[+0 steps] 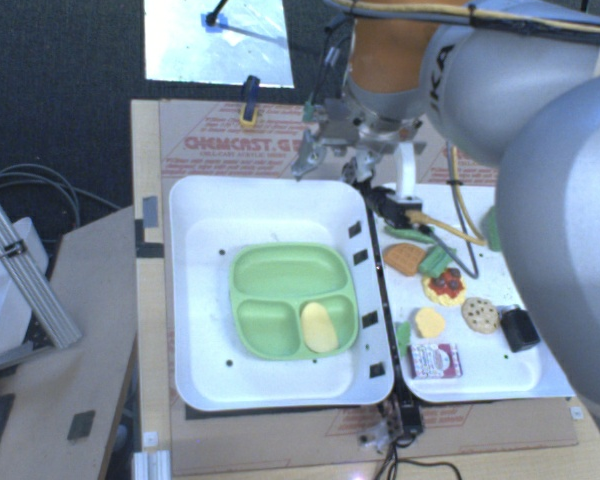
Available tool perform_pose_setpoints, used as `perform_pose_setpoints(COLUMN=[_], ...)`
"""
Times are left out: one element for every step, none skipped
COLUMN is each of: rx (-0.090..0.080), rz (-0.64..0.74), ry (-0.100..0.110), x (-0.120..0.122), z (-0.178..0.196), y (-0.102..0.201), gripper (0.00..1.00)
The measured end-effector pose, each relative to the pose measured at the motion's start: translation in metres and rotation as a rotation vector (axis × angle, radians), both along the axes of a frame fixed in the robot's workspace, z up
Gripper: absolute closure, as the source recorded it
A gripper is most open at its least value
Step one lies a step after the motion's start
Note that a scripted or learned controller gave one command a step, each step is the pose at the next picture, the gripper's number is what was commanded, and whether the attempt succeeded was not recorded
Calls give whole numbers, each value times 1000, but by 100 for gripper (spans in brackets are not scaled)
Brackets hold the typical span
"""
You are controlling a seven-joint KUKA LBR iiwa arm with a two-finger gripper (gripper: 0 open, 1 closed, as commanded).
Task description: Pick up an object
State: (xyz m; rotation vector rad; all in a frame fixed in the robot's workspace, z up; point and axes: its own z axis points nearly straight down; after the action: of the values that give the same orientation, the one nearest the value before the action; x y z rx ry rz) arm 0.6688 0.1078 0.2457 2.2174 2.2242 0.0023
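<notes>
At the near edge of the right bin [480, 386], a small red-and-white packet [435, 361] is laid flat close to the divider, with a yellow wedge-shaped piece [430, 322] just behind it and a speckled cookie [479, 314] and a black block [520, 329] toward the near right. Behind these, a pizza-like toy [446, 287], a green piece [437, 262] and a brown oval toy [404, 259] are clustered near the divider; they are scattered loosely, apparently as a supply from which any one may be picked. In the left bin [205, 228], a green divided tray [285, 298] is set near the middle, and a pale yellow oval toy [320, 326] is lodged in its near right compartment, as if sorted there. At the far edge, above the divider between the bins, the gripper [355, 163] is held over the rim; whether it is spread or closed cannot be told, and nothing is seen between its tips. A blue-and-yellow clamp [249, 103] is fixed at the far edge of the table [230, 143].
</notes>
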Motion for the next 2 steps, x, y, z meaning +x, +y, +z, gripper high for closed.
perform_pose_setpoints(rx=[0, 0], rz=[0, -3], ry=[0, -3], x=[0, 0], z=[0, 42], y=[0, -32], gripper=[0, 0])
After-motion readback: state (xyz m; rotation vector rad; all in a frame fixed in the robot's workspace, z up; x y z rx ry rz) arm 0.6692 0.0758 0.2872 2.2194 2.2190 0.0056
